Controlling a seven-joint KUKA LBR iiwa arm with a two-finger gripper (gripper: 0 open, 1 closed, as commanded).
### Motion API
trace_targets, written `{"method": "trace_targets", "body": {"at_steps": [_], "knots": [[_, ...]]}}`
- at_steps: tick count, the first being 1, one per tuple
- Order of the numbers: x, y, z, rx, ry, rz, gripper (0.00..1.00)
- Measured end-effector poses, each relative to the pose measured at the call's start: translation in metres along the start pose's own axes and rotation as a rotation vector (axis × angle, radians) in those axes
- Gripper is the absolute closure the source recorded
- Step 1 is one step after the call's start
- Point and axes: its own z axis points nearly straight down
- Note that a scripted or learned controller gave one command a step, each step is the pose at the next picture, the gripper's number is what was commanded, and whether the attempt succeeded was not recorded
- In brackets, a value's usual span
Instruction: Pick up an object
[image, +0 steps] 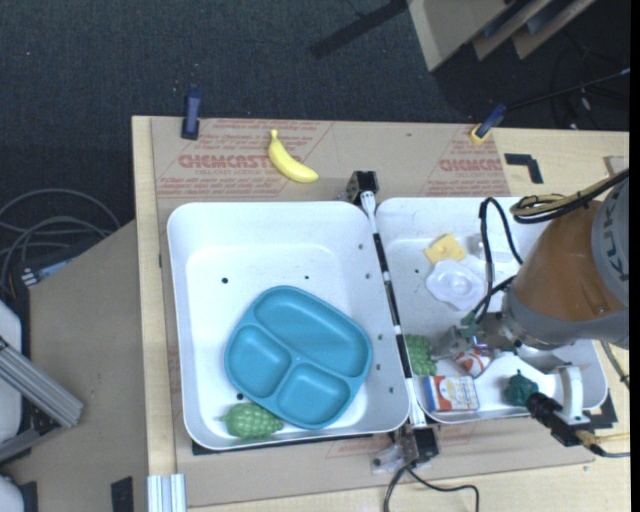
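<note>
— Where is the arm (575, 270)?
— It comes in from the desk's right edge, orange band uppermost, bent low over the right bin's front half.
— And the hand (470, 340)?
— Down near the bin's front-left corner.

The blue divided plate (298, 355) is looking like smooth, glossy plastic inside the left white bin (200, 250). The desk (240, 165) is showing matt brown cardboard, and the banana (290, 160) is shining like plastic.

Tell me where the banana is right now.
The banana lies outside both bins, on the brown board behind the left bin, toward the top of the camera view and left of the black clip between the bins.
</note>
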Motion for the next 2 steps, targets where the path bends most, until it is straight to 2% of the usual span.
{"method": "trace_targets", "body": {"at_steps": [1, 2], "knots": [[-0.001, 0.002, -0.012, -0.006, -0.002, 0.001, 1.0], [0.093, 0.054, -0.101, -0.003, 0.001, -0.003, 1.0]]}}
